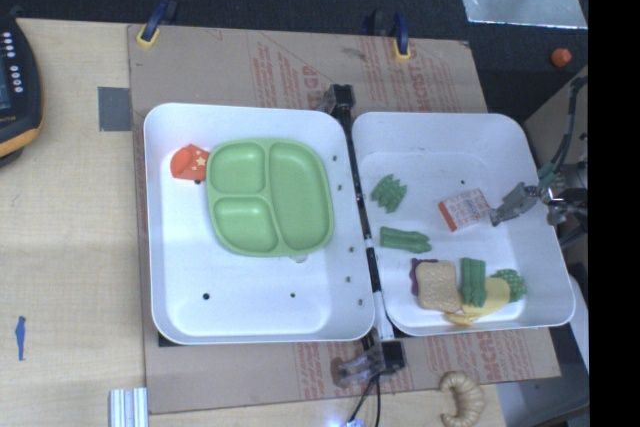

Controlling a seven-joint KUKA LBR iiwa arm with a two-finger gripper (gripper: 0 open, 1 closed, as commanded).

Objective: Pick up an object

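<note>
Grey pincer (512, 200) partly cut off at right bin (420, 130) edge.

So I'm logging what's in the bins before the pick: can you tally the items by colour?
Green: 5, namely divided plate, leafy piece, pod, upright piece, broccoli
Red/orange: 2, namely round toy, packet
Tan: 1, bread slice
Yellow: 1, banana
Total: 9

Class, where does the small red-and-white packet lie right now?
The red-and-white packet lies in the right bin, toward its right side, just left of the gripper and to the right of the two green toy vegetables.
</note>
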